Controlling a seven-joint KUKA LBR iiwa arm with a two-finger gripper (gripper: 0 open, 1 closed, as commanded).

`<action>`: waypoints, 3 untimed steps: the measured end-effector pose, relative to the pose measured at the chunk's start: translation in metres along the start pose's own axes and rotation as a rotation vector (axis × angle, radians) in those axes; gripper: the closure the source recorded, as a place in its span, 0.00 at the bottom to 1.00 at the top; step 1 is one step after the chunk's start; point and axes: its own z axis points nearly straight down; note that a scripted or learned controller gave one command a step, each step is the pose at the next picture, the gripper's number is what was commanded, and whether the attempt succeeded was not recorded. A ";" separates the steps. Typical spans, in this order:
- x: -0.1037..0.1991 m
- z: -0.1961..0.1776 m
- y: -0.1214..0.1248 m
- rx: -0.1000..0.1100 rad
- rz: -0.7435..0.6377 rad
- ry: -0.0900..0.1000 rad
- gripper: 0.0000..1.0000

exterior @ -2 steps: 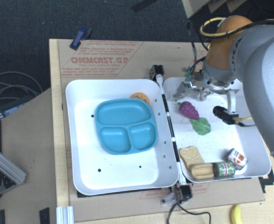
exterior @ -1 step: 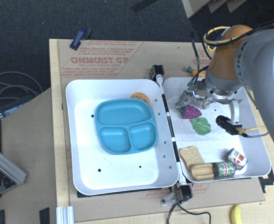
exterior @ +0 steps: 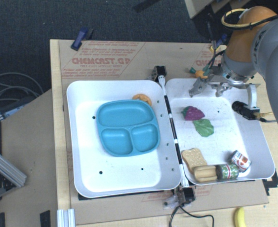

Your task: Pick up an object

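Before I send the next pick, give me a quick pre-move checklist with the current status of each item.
1. Tool carrying nothing: ok, nothing shows between its fingers.
2. Tool position: ok, above the far edge of the right bin, clear of the items.
3. Nearest targets reachable: ok, the purple piece and green leaf lie in the open bin floor, touching or nearly so.
4. Clean single grasp of those two: cannot tell, they may come up together.
5. Near-corner items: not ok for an easy pick, the bread slice, bun and can crowd the wall.
6. Left bin: ok, blue tray sits flat.
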 end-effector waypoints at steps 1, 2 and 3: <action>-0.007 -0.062 0.001 -0.002 -0.001 0.000 0.00; 0.037 0.038 -0.029 0.005 -0.001 0.003 0.00; 0.019 0.037 -0.121 0.005 0.002 0.001 0.00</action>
